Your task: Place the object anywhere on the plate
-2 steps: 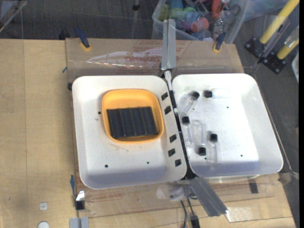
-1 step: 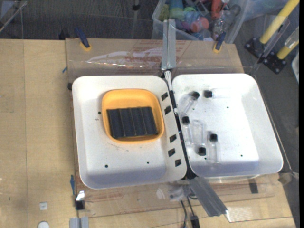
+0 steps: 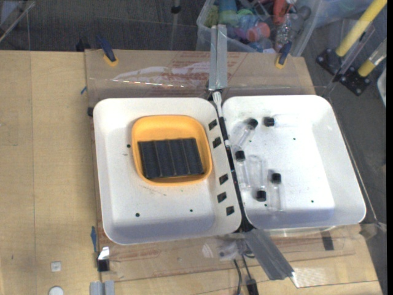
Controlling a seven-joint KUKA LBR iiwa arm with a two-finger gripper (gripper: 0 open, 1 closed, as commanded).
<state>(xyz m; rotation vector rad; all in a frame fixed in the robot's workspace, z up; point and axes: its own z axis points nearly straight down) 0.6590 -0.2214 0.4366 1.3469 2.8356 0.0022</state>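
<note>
1. Pincer: whether open or closed could not be told.
2. Right bin (image 3: 307, 165): held clear capped vials (image 3: 245, 131), scattered, lying right of the plate across the divider.
3. Left bin (image 3: 116, 195): held the orange plate (image 3: 142, 131), towards its far side.
4. Dark ribbed block (image 3: 171, 157): lay flat on the plate, long axis left to right. Judged the task's object, already placed.
</note>
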